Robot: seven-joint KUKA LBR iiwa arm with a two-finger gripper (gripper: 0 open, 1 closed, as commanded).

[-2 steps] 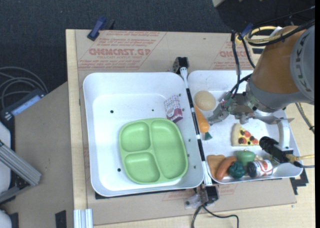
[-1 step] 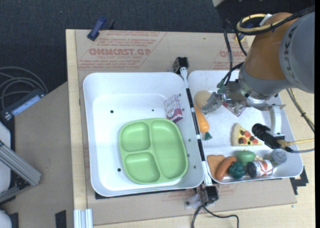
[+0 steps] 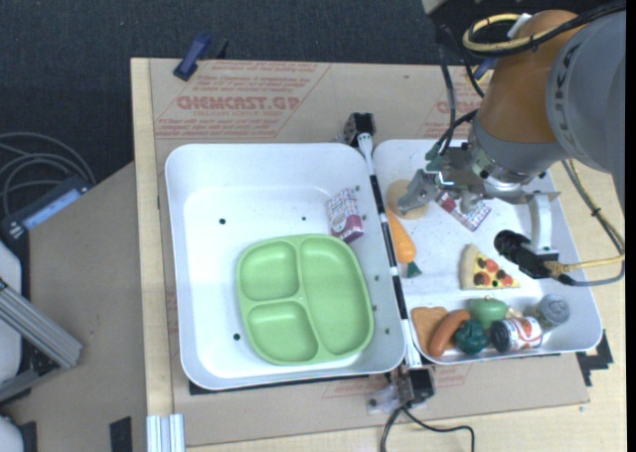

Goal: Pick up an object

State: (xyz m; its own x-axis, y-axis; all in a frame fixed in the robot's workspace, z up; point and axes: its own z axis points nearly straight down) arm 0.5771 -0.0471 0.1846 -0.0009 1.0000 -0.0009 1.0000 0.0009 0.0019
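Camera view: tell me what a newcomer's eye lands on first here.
The bright green divided plate in the left bin stands out first, with a small crumpled packet just above it. Next comes the big grey and orange arm reaching over the right bin, its gripper low near a toy carrot. Toy foods, including a pizza slice, crowd that bin's near end.

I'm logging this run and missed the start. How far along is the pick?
Done: the arm has brought its hand low into the right bin, near a tan item. In hand: nothing visibly between its fingers. Left: grasping and lifting something, such as the carrot or pizza slice.
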